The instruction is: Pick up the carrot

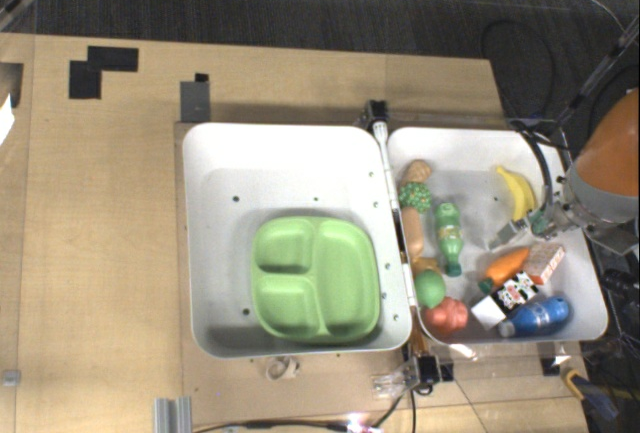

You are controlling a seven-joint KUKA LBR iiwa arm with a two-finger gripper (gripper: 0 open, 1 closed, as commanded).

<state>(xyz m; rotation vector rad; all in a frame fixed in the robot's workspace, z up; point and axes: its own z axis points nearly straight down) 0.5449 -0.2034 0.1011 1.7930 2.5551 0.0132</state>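
Glossy blue bottle (540, 315) lies below the tapered orange carrot (505, 266).

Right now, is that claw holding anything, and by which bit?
It cannot be told. The claw sits low in the right bin, just above the carrot and beside the banana.

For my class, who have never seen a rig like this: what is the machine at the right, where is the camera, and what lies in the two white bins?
The camera is fixed above the bench, looking down at a slant. The grey and orange machine is a robot arm reaching in from the right; its gripper hangs over the right bin. That bin holds toy food: a carrot just below the gripper, a banana, a green bottle, a blue bottle and others. The left bin holds a green divided plate. I cannot see anything between the gripper's fingers.
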